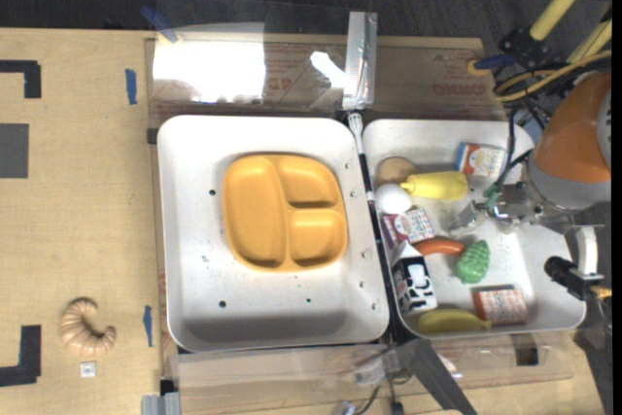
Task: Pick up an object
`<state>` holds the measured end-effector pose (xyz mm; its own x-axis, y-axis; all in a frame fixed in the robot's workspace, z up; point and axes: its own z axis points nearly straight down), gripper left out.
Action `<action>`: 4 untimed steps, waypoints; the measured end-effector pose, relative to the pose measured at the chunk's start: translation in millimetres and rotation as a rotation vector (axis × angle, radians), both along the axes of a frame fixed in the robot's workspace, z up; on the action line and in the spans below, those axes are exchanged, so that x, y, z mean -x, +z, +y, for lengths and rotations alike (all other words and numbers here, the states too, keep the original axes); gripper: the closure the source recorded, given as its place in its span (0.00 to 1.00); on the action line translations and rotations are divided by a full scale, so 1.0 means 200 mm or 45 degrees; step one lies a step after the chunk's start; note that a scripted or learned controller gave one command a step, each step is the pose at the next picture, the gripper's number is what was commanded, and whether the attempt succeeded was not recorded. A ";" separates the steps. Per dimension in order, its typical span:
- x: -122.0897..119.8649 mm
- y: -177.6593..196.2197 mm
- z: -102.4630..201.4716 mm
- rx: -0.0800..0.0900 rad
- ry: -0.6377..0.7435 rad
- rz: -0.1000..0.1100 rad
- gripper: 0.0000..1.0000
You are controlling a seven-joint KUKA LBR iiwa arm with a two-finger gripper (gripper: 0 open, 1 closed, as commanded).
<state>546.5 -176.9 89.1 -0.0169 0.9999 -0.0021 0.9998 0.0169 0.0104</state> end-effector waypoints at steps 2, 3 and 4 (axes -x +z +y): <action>0.22 0.04 -0.04 -0.001 0.066 0.005 1.00; 0.14 0.57 0.07 0.000 0.071 0.002 1.00; 0.10 0.89 0.07 -0.001 -0.073 0.009 1.00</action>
<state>526.0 -162.7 267.5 0.0402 0.9992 -0.0010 0.9992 -0.0401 0.0036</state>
